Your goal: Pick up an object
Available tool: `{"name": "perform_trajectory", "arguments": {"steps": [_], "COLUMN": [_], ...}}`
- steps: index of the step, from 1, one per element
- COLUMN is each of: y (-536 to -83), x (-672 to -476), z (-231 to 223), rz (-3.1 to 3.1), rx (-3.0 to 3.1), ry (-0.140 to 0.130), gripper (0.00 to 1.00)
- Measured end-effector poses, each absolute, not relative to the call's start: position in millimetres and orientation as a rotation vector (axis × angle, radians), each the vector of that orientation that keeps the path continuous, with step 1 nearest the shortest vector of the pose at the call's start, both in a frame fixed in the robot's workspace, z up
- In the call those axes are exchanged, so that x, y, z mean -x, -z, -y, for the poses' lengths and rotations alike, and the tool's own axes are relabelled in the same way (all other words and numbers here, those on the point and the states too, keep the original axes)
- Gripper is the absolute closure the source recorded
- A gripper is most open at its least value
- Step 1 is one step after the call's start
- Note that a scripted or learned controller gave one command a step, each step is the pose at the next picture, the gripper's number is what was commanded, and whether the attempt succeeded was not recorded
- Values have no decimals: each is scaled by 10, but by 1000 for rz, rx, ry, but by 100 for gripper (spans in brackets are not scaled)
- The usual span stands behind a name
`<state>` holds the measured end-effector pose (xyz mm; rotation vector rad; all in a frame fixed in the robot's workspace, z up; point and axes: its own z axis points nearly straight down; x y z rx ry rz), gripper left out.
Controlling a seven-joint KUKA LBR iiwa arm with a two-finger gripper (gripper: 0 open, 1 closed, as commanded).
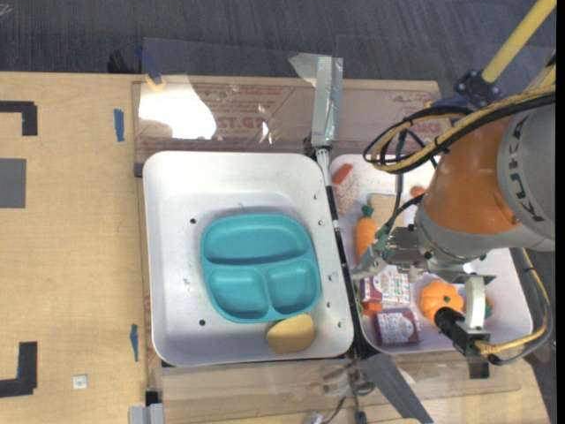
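My gripper (381, 253) hangs low over the middle of the right bin (521, 325), under the orange-banded wrist, which hides much of that bin. An orange carrot (365, 231) lies just left of it. A white printed packet (394, 284) and a dark maroon pouch (395, 327) lie just below it. A round orange fruit (436, 297) sits to the lower right of the gripper. A small red and white item (342, 178) rests at the bin's top left corner.
The left bin (168, 193) bears a teal divided plate (259, 267) and a tan rounded lump (291, 332) at its front edge. Black and yellow cables (402, 144) loop over the right bin's back. A clear plastic divider (325, 104) stands behind the bins.
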<state>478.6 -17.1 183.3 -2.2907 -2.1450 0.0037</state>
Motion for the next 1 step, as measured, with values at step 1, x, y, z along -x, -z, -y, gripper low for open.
{"name": "perform_trajectory", "arguments": {"steps": [1], "y": [-1834], "x": [-4789], "z": [43], "rz": [1735], "rx": [2618], "ry": [-3], "gripper": [100]}}
